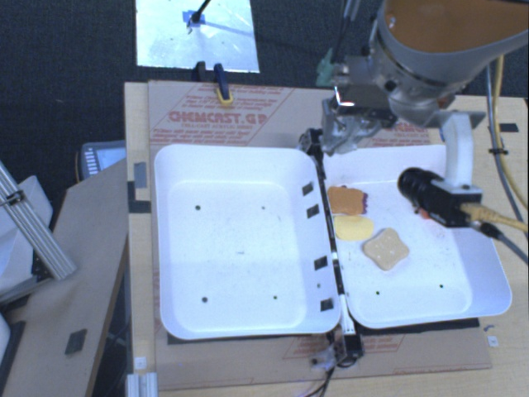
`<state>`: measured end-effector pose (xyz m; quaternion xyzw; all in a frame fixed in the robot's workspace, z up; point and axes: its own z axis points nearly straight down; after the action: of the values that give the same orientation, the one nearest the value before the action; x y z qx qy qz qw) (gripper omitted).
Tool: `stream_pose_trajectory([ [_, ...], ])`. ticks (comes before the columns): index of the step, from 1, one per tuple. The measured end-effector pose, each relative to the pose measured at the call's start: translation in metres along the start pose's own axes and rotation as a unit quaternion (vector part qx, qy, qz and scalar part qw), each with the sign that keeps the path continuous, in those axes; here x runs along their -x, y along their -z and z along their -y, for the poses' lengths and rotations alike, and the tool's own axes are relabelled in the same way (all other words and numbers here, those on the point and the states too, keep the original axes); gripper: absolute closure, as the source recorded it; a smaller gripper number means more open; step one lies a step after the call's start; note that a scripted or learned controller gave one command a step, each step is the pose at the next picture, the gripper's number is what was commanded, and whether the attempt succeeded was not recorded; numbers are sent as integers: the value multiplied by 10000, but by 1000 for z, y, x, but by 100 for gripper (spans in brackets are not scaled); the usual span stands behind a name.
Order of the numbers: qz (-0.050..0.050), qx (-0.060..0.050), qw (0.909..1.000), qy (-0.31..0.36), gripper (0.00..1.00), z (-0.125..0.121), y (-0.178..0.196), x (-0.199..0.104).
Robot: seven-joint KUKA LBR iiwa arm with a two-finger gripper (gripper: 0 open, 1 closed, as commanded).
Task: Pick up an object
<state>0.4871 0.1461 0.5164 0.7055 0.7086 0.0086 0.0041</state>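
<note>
The pick is not yet made: the gripper (347, 132) hangs above the right bin's (483, 292) far edge, its grip unreadable, while toast (385, 249), yellow slice (354, 228) and orange piece (346, 199) lie inside.

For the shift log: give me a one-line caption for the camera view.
Gripper above the right bin's far-left corner; three small food-like pieces lie near the divider.

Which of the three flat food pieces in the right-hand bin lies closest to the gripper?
The orange-brown piece, against the divider between the bins, lies closest to the gripper. The yellow disc sits just below it, and the tan toast-shaped piece lies farthest away.
</note>
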Motion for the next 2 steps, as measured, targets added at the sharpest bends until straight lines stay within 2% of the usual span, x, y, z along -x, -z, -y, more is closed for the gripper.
stream_pose_trajectory([
  [1,25,-73,10000,12,100,-56,-5,-40],
  [2,46,-130,9999,11,100,-155,-112,-89],
])
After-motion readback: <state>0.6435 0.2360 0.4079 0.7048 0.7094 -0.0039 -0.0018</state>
